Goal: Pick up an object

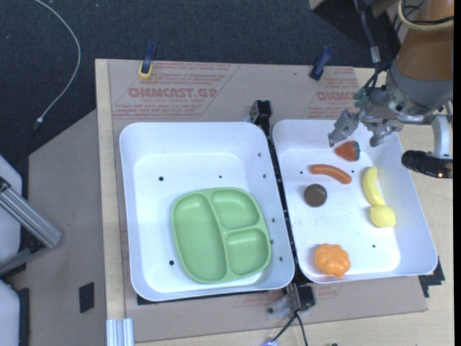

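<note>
Gripper (362,128) hovers with fingers spread wide, holding nothing, just above the red pepper (348,151) in the right bin (410,265). Sausage (330,172), brown ball (315,194) and banana (371,184) lie just below the pepper; lemon (382,216) and orange fruit (331,259) lie farther below.

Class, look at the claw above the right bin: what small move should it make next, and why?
Probably straight down: the open claw hangs spread just above the small red-orange fruit at the back of the right bin, nothing between its fingers yet.
</note>
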Controlling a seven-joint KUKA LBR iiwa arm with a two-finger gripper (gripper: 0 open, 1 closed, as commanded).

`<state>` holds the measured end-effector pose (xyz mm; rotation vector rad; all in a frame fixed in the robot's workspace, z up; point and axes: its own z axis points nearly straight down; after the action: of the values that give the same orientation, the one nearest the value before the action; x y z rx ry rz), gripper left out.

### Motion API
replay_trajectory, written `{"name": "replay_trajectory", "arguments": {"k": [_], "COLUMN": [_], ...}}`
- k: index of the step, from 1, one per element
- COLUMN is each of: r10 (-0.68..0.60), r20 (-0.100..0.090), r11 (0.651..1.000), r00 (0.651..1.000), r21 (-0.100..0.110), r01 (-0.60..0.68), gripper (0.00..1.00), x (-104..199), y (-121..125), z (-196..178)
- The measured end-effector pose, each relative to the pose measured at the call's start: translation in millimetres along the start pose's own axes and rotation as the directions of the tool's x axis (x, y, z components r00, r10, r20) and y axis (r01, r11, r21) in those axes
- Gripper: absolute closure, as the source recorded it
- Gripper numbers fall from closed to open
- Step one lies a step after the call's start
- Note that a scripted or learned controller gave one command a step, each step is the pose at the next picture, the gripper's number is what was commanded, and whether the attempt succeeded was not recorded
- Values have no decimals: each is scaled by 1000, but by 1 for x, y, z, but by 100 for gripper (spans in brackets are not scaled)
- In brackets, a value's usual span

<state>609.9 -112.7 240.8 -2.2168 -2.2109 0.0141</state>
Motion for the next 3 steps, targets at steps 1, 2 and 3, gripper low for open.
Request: {"name": "replay_trajectory", "arguments": {"k": [1,2,3], "r10": [-3,-2,-3], "r20": [2,1,0], "r11": [1000,1000,1000], "r00": [1000,1000,1000], "r21": [-14,-7,-10], "r01": [3,2,3], "gripper": [0,0,0], "x": [0,-8,-4], "y": [2,9,18], "z": [-8,46,98]}}
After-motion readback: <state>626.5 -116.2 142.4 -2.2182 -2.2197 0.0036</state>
